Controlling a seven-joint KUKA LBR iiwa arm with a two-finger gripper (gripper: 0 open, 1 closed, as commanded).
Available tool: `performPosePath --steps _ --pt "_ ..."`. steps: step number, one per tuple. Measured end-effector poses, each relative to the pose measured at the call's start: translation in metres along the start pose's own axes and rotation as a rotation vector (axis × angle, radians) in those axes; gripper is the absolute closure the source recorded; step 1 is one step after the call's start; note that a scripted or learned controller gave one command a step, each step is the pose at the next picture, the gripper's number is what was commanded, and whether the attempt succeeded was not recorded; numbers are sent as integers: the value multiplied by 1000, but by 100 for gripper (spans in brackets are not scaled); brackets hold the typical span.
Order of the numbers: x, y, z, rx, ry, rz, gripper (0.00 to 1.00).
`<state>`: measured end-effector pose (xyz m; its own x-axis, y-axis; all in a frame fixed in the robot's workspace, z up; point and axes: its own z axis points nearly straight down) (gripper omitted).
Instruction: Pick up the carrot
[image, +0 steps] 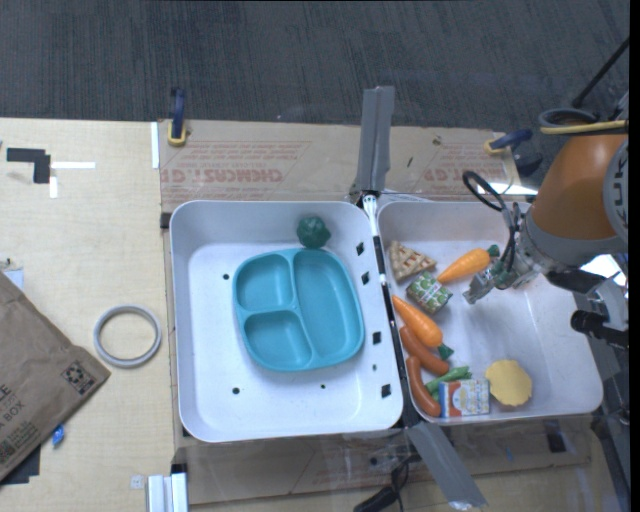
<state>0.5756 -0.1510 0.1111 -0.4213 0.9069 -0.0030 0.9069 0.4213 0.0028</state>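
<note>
Two carrots in the right bin (560, 330): carrot (464, 266) lying tilted near the back, leafy end toward the gripper (490, 282); second carrot (418, 320) along the left wall, tip pointing back-left, green top toward the front. Gripper low over the bin floor just right of the first carrot's leafy end, close to it or touching, hard to say which. Cannot tell whether fingers are spread or pressed together; nothing seen pinched between them. Waffle piece (410, 261) at the bin's back-left, green-and-white packet (429, 294) just in front of it, between the two carrots. Red sausage-like item (422, 388) along the left wall nearer the front, small carton (464, 397) beside it, yellow round piece (509, 383) right of the carton. Left bin (200, 400) carrying a teal divided plate (298, 308), dark green ball-like thing (313, 232) just behind the plate at the back wall. On the table (80, 230): tape ring (127, 334) left of the bins, cardboard box (35, 375) at the left edge. Arm's orange band (578, 185) above the right bin's far right corner.
</note>
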Motion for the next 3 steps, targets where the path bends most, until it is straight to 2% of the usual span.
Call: performPosePath --steps 1,2,3 --pt "0 0 0 0 0 -1 0" --pt "2 67 20 6 4 80 0" --pt "-9 89 -56 1 -1 -134 0"
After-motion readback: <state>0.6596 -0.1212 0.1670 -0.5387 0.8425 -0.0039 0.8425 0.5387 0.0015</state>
